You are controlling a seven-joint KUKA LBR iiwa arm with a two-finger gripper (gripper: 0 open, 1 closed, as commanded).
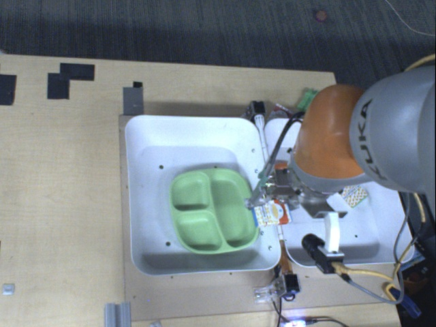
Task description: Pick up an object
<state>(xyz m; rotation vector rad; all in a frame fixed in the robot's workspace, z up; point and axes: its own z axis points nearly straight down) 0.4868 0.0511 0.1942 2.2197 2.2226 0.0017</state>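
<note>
Dark carpet borders a tan bench point(61, 203) bearing two white bins point(146, 182); the jaws' point(262, 197) state is unclear.

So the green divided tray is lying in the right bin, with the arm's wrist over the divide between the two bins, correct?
Not quite. The camera view shows the green divided tray lying in the left bin, not the right bin. The arm's wrist is over the divide between the two bins, as you said.

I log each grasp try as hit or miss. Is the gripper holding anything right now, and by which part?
It cannot be told. The gripper sits by the green divided plastic tray, over a small orange-and-blue packet, under the arm.
</note>
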